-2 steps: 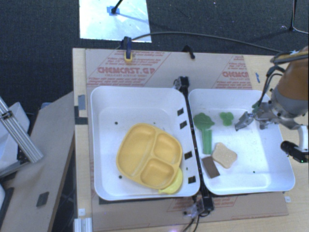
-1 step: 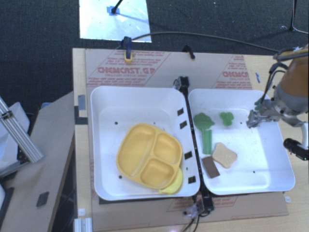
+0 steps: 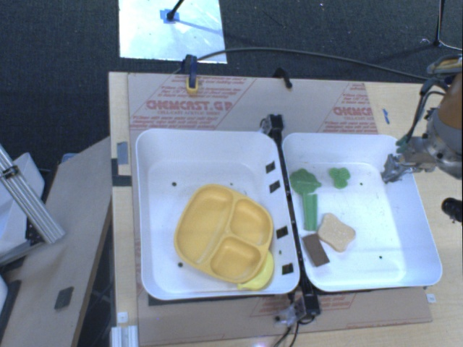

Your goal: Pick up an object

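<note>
The right bin holds a green broccoli-shaped piece with a long stem, a small green piece, a tan slice of toast and a brown block. My gripper hangs over the bin's far right rim, to the right of the small green piece and apart from every object. Nothing shows between its fingers.
The left bin bears a yellow sectioned plate with a yellow piece tucked under its near edge. A black divider with clips runs between the bins. Cardboard lies beneath both.
</note>
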Robot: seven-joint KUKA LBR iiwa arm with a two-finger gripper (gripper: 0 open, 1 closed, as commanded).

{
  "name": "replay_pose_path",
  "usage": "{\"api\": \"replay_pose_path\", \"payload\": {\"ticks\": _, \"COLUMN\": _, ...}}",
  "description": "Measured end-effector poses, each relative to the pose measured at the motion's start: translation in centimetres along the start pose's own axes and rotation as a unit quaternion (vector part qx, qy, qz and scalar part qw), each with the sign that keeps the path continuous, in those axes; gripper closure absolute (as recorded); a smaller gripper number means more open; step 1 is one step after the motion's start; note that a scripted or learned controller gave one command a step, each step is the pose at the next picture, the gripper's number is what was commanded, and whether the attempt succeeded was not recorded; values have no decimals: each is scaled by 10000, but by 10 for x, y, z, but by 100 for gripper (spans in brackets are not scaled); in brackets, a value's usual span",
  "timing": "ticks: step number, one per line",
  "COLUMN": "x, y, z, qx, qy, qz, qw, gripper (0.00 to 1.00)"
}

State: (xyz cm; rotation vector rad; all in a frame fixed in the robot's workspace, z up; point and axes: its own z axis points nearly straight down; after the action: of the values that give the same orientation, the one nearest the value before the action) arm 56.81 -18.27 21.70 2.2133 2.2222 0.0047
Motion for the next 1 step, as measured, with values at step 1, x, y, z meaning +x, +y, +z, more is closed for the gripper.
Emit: {"api": "replay_pose_path", "payload": {"ticks": 1, "x": 2, "y": -4, "z": -63, "qx": -7, "qy": -3, "qz": -9, "qw": 10000, "gripper": 100}}
